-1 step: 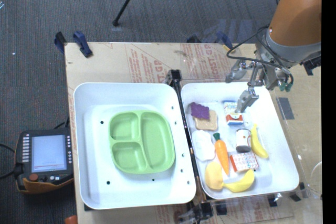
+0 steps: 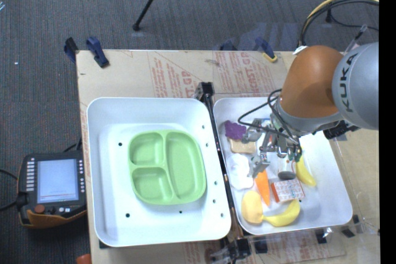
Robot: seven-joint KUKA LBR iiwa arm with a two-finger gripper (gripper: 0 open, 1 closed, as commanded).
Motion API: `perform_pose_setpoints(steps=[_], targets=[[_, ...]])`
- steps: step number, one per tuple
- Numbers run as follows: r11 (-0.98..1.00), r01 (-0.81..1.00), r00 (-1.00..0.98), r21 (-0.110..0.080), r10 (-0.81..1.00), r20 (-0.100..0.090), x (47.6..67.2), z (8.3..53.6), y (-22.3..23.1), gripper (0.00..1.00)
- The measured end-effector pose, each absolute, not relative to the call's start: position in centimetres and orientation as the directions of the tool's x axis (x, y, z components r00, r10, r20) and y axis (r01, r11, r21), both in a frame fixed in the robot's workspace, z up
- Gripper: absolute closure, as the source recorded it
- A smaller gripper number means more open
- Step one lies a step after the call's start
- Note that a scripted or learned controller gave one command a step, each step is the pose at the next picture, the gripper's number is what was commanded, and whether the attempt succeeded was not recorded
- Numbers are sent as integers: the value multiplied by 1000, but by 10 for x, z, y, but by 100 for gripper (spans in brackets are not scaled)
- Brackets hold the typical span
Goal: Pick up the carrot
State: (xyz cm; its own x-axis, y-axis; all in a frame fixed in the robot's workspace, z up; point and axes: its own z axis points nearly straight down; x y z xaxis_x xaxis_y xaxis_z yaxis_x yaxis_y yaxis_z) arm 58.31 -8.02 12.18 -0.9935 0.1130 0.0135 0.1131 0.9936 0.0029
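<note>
A: Where's the carrot (image 2: 262, 187)?

B: In the right bin (image 2: 337, 198), at about seven o'clock from that bin's middle. It's a short, tapered orange piece, smooth and matte like moulded plastic, lying nearly upright in the frame.

A: And the gripper (image 2: 270, 153)?

B: Hanging just above the carrot's top end, at roughly twelve o'clock from it. It's thin bare metal with cables looped round it, under the arm's glossy orange band (image 2: 312, 80). I cannot tell if the jaws are apart or together; the metalwork blurs into the clutter, and nothing is plainly between them.

A: What surrounds the carrot?

B: A pale yellow rounded lump (image 2: 252, 207) at seven o'clock, touching or nearly so. A curved yellow banana (image 2: 284, 214) at five o'clock. A small boxy red-and-white carton (image 2: 288, 190) just at three o'clock. A whitish rounded item (image 2: 240, 171) at ten o'clock.

A: Further up?

B: A purple knobbly piece (image 2: 234, 130) and a flat tan slab (image 2: 241, 145) at eleven o'clock, plus a second small yellow curved piece (image 2: 305, 173) at two o'clock.

A: The left bin (image 2: 102, 133)?

B: Shallow, white, rounded corners. It holds a pale green plastic tray (image 2: 167, 167) with three moulded compartments, sitting slightly turned.
</note>
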Motion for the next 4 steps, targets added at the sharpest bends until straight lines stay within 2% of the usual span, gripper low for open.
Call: perform_pose_setpoints(steps=[1,2,3,4], targets=[[992,124,-992,1,124,5,500,87,-85,0],[993,120,-993,2,120,1,502,97,-83,100],[993,119,-993,2,119,2,502,96,-83,0],[993,116,-993,2,116,0,503,106,-83,100]])
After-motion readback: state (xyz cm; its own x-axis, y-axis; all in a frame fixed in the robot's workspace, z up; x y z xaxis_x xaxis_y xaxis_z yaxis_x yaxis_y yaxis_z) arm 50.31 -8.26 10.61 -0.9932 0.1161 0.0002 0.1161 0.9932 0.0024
